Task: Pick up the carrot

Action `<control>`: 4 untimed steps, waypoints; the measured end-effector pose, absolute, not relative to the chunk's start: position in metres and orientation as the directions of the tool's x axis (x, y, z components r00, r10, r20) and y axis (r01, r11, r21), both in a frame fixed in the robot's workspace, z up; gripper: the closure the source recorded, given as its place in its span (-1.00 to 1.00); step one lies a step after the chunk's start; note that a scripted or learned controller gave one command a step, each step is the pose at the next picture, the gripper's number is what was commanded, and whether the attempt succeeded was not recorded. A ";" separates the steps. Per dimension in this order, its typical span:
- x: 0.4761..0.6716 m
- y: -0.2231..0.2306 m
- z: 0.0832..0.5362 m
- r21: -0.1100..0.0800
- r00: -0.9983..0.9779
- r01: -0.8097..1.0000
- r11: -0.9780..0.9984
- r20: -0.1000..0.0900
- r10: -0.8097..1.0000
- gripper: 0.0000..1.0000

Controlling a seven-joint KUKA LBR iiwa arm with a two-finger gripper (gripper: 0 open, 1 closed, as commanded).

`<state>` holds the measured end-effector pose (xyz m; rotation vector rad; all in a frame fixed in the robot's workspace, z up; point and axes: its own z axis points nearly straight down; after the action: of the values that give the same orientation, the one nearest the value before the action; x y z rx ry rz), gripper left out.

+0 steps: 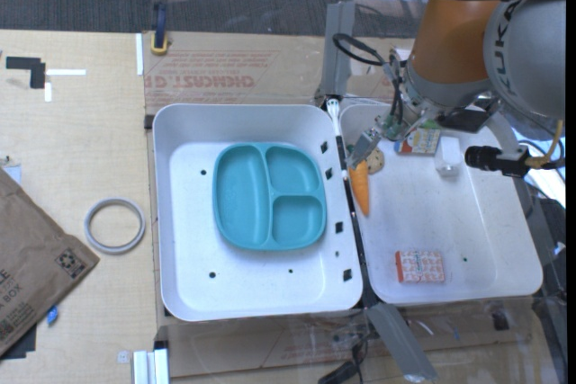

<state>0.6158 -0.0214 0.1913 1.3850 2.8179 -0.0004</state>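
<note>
Orange against white, the carrot (360, 189) lies in the right bin (486, 274), hard up against that bin's left wall, just beside the divider where the two bins meet, its thick end toward the far side and its tip toward me. That spot makes the grasp awkward, I judge, since one side of the carrot has almost no room for a finger. My gripper (367, 146) hangs at the carrot's thick end, tilted in from the right under the orange wrist band, which fits an approach angled to clear the wall. Whether the jaws are apart or together I cannot tell; the dark tip near the carrot's top is too small and cluttered with cables to read, and I see nothing that proves the carrot sits between them, so I treat it as not yet held. A pale round object (373, 160) lies touching or just beside the carrot's upper end and could get nudged or pinched along with it. Farther right in the same bin are a small clear piece (446, 159) and a red-patterned packet (419, 265), both well apart from the carrot. The left bin (180, 283) carries a teal divided plate (270, 195), irrelevant to this pick. On the table (72, 130) at left rests a grey ring (114, 224).
</note>
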 end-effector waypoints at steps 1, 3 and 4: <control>0.550 -0.006 0.191 -0.001 -0.623 0.782 0.623 0.000 0.782 -1.00; 0.559 -0.026 0.191 0.000 -0.661 0.750 0.661 0.000 0.750 -1.00; 0.507 0.006 0.191 -0.001 -0.654 0.757 0.654 0.001 0.757 -1.00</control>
<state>0.5071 0.0056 0.1912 1.3079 2.8576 -0.0016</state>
